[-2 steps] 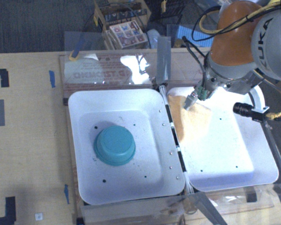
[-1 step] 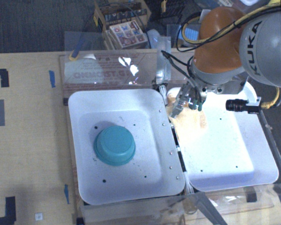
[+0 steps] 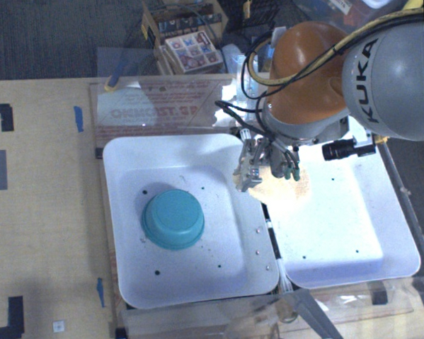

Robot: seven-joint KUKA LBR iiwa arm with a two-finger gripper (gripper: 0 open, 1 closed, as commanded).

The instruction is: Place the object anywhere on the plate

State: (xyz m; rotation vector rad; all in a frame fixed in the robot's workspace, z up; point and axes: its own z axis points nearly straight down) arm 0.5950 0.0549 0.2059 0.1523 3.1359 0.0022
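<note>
A teal round plate [image 3: 173, 218] lies in the left white bin [image 3: 126, 159], left of its middle. My gripper [image 3: 269, 169] hangs over the divider between the two bins, at the upper left corner of the right bin [image 3: 358, 257]. A faint tan, speckled patch [image 3: 298, 186] shows on the right bin's floor just below and right of the gripper; whether it is an object is too blurred to tell. Nothing can be made out in the gripper. It is well to the right of the plate, and apart from it.
The arm's grey body and orange band [image 3: 310, 71] overhang the top of the right bin. A clear plastic sheet [image 3: 159, 108] lies behind the left bin. Boxes and clutter [image 3: 187, 39] stand beyond the bench. Wooden bench top [image 3: 44, 209] stretches to the left.
</note>
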